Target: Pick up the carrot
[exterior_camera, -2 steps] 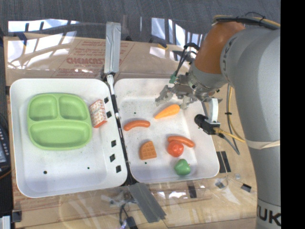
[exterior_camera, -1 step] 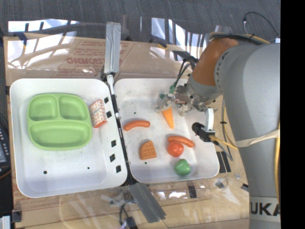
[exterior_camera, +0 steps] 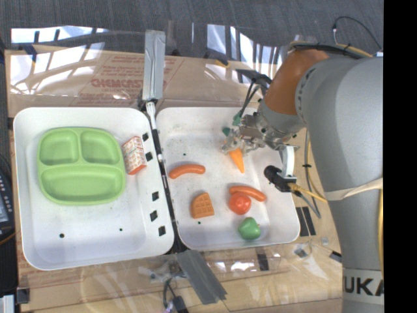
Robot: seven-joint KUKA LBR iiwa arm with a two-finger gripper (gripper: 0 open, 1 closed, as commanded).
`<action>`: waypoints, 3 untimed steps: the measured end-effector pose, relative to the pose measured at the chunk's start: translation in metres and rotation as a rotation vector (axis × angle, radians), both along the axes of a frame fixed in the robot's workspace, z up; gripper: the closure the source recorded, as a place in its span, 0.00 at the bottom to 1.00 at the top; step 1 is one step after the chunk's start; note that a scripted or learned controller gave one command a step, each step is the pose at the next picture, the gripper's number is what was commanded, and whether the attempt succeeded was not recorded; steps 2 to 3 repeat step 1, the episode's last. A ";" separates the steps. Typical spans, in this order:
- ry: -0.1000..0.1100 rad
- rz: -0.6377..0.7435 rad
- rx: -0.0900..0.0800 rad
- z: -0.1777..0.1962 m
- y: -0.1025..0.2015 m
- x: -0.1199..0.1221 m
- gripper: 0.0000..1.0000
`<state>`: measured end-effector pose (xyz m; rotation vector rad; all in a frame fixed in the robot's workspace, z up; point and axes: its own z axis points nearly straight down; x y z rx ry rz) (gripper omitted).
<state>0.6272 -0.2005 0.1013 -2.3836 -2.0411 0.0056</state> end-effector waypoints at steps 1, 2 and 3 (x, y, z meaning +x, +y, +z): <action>-0.005 0.071 0.000 0.129 0.063 0.008 1.00; -0.005 0.071 0.000 0.129 0.063 0.008 1.00; -0.005 0.071 0.000 0.129 0.063 0.008 1.00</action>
